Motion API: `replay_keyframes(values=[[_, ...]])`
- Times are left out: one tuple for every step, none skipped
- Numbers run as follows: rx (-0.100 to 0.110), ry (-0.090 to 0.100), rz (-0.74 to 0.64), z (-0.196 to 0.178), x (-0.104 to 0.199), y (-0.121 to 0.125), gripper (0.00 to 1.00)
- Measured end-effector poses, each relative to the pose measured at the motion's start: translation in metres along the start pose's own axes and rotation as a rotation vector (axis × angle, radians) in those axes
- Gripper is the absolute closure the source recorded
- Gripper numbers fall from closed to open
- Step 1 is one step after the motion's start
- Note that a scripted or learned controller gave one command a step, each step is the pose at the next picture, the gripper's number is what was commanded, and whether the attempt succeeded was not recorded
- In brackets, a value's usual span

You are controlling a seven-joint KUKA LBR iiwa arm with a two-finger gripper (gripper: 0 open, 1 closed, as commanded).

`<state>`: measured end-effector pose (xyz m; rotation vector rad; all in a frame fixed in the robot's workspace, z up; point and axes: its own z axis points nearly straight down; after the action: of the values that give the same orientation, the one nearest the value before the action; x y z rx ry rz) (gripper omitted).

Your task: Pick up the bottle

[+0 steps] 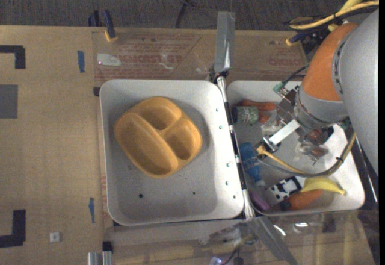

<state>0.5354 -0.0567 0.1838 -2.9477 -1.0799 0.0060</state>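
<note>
Orange and grey, the arm (337,77) reaches from the right over the right bin (356,197), its gripper (313,140) low among the clutter; I cannot tell its state. What may be the bottle (248,160), a blue shape, lies against that bin's left wall. A banana (325,185) and carrot (304,199) sit at the near edge, a small can (246,114) farther back. The left bin (114,197) holds a yellow divided plate (157,135).
</note>
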Motion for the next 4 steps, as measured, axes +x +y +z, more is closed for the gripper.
replay_keyframes(values=[[-0.001,0.000,0.118,0.000,0.040,-0.019,0.00],[0.002,-0.001,0.198,0.001,-0.026,-0.058,0.00],[0.002,-0.001,0.198,0.001,-0.026,-0.058,0.00],[-0.003,0.001,0.066,-0.039,-0.025,-0.052,0.00]])
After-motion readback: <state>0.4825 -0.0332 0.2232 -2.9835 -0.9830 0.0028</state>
